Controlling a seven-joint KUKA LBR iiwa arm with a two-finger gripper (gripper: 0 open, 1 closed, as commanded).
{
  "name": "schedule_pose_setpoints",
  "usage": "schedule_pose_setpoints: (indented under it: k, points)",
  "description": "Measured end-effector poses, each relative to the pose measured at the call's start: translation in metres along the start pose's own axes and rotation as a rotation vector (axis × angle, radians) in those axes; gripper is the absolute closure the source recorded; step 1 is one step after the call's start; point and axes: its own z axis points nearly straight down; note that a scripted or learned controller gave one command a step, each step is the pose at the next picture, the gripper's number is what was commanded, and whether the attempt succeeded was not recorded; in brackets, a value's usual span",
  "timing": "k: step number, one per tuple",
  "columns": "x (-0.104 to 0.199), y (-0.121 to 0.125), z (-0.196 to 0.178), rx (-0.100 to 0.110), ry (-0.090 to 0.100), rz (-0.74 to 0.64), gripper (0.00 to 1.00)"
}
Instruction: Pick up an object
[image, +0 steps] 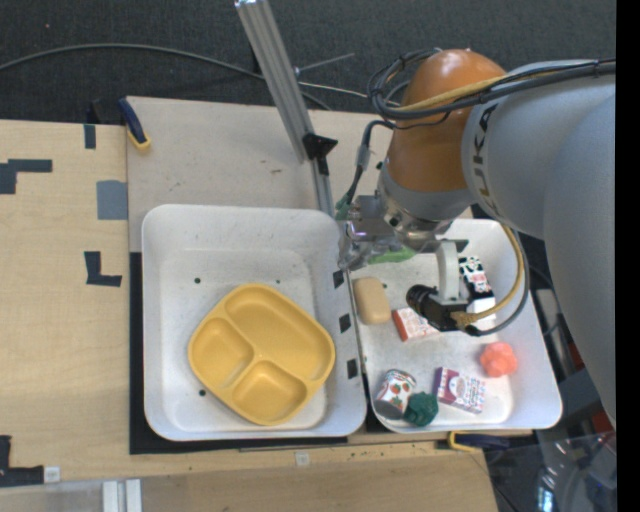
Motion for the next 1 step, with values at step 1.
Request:
schedule_pose_setpoints:
  k: [1]
  points:
    - [0.0475, -0.0112, 0.0147, 0.003, -0.001, 0.001, 1.0]
